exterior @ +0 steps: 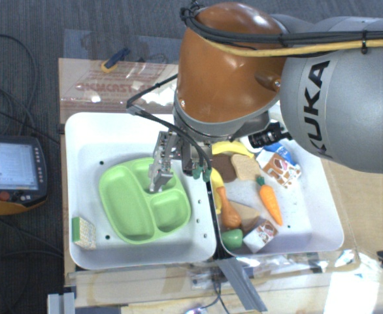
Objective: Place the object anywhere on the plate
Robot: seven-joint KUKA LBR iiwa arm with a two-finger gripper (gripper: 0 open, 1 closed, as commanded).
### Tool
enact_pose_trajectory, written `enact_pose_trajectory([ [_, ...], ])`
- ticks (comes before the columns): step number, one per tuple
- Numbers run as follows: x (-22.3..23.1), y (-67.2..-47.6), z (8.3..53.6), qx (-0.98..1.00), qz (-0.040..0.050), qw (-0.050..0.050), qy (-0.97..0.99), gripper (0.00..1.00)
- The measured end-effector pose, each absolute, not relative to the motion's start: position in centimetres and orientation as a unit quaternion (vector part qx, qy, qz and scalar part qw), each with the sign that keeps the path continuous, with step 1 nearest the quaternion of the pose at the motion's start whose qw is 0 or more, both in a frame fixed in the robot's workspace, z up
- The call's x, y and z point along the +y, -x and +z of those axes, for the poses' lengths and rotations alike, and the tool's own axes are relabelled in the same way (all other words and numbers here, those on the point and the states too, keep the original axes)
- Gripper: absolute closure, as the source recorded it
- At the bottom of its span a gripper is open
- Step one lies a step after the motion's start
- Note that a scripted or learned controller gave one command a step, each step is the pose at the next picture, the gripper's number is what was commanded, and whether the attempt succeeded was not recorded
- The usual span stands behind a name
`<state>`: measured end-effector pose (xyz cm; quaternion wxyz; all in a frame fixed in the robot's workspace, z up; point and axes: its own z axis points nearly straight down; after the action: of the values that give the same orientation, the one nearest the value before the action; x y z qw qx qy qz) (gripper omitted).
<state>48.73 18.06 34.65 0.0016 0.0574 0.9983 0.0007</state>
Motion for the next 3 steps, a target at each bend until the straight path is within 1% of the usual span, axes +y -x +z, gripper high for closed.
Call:
enact_pose_trajectory([
  [1,11.5,-49.9,41.4,0.997,-0.0001,0.003,0.071,1.00],
  [2,11.6,-49.9,41.3,0.997,-0.0001,0.002,0.071,0.00],
  [3,11.6,-50.0,42.3,0.997,-0.0002,0.005,0.071,1.00],
])
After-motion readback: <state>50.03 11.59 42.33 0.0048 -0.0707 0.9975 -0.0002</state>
